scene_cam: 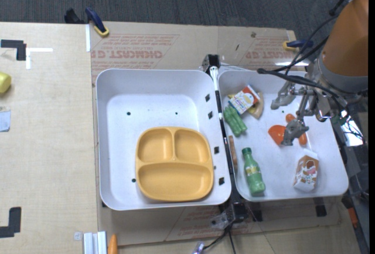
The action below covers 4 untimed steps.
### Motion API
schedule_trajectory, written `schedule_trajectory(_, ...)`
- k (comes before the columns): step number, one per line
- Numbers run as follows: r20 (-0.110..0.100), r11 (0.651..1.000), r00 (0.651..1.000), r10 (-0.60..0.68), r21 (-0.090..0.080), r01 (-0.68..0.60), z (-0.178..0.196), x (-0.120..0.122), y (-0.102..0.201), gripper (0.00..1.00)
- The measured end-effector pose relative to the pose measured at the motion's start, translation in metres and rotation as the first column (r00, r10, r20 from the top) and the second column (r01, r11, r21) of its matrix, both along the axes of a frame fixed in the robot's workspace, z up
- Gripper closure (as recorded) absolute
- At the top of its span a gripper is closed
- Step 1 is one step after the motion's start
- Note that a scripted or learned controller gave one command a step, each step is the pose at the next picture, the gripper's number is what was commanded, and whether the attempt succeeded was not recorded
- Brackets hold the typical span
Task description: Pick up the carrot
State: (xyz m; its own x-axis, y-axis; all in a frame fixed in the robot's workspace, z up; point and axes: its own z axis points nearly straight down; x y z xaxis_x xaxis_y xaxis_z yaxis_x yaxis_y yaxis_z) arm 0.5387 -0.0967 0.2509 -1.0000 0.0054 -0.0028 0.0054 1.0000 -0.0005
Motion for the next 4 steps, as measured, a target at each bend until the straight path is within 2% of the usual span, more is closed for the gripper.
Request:
schedule_trajectory(1, 0.000, 0.994, 0.994, -0.113, 0.001, 0.113, -0.059, -0.039, 0.066, 0.00)
schedule_trajectory(2, -0.001, 0.997, 0.997, -0.072, 0.001, 0.072, -0.059, -0.058, 0.127, 0.00)
schedule_trajectory(3, -0.001, 0.995, 0.995, -0.097, 0.001, 0.097, -0.132, -0.060, 0.197, 0.00)
schedule_trajectory(4, 0.023, 0.995, 0.995, -0.099, 0.005, 0.099, -0.120, -0.053, 0.196, 1.00)
